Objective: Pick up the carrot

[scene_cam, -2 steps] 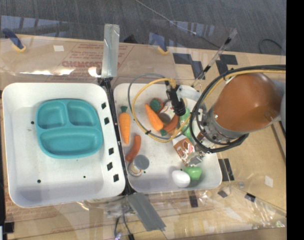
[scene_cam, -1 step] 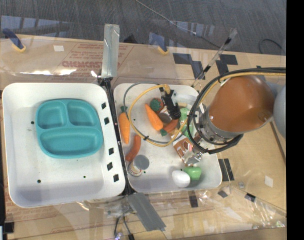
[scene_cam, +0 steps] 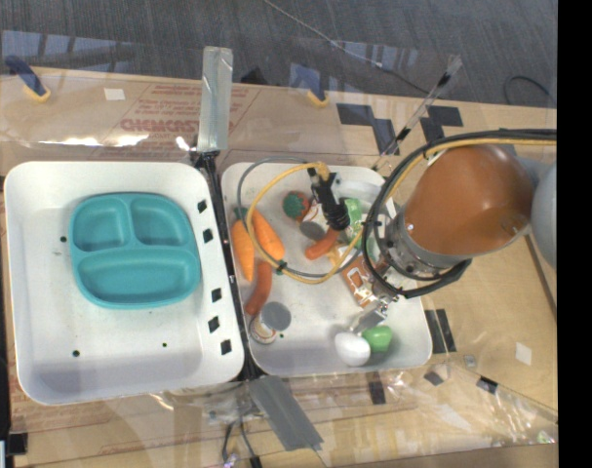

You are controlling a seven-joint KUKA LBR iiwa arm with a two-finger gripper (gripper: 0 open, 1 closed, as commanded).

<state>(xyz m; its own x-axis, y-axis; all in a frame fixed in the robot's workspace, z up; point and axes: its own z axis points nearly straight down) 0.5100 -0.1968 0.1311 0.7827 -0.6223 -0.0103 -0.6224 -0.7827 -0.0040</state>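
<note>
An orange carrot [scene_cam: 266, 234] lies tilted in the left part of the right bin [scene_cam: 413, 344]. A second long orange piece [scene_cam: 243, 250] lies beside it along the bin's left wall. My gripper [scene_cam: 368, 295] hangs below the grey wrist and orange band [scene_cam: 461, 203], over the right middle of that bin. It is about a hand's width right of the carrot and apart from it. The wrist hides most of the gripper.
The right bin also holds a reddish sausage-like piece [scene_cam: 258, 286], a small orange-red piece [scene_cam: 322, 248], green items [scene_cam: 296, 203] [scene_cam: 378, 337], a white egg-like thing [scene_cam: 352, 347] and a grey round tin [scene_cam: 274, 316]. A yellow cable [scene_cam: 276, 175] loops over it. A teal divided plate [scene_cam: 135, 252] lies in the left bin.
</note>
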